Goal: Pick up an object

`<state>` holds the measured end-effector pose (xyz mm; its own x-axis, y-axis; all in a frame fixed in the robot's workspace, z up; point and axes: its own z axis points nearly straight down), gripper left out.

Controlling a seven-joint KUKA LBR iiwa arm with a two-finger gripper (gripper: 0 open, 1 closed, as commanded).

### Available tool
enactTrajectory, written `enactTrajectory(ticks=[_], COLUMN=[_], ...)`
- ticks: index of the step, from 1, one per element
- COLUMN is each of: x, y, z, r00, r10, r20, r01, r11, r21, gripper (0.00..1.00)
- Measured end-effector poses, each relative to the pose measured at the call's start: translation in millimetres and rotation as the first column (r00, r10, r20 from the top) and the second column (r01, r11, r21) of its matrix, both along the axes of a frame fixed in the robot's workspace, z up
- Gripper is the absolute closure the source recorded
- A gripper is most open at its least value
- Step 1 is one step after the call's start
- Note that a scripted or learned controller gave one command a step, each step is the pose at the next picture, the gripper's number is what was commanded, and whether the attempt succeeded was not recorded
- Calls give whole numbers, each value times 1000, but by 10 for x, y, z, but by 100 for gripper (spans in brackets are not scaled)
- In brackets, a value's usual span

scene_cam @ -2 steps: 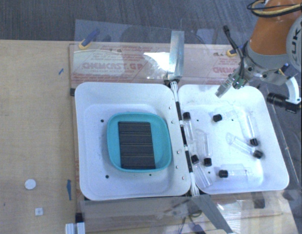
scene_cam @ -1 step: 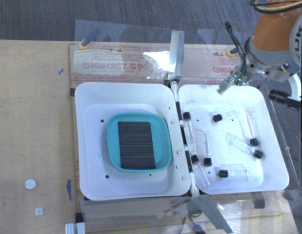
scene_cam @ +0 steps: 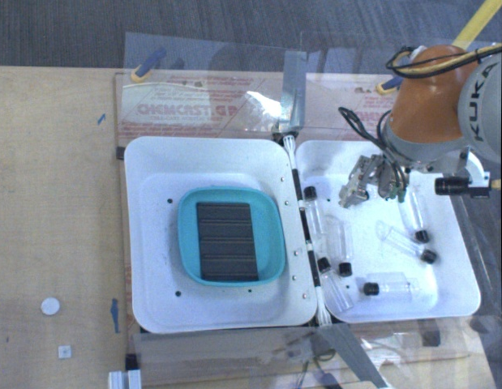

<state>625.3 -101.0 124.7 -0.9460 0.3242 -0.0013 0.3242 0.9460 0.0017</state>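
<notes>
Capped vials point(scene_cam: 388, 286) below hand point(scene_cam: 366, 186)

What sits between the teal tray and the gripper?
In the camera view, the bins' adjoining rims and a black-capped clear vial lie between the teal tray and the gripper.
</notes>
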Motion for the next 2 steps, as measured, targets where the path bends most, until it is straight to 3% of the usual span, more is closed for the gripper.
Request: enactTrajectory(ticks=[1,2], x=[339,99], y=[11,-131], z=[910,-146], r00=[995,972], r10=[98,237], r20=[7,5], r01=[-98,-237], r11=[995,972], r21=[-2,-2], gripper=[100,100])
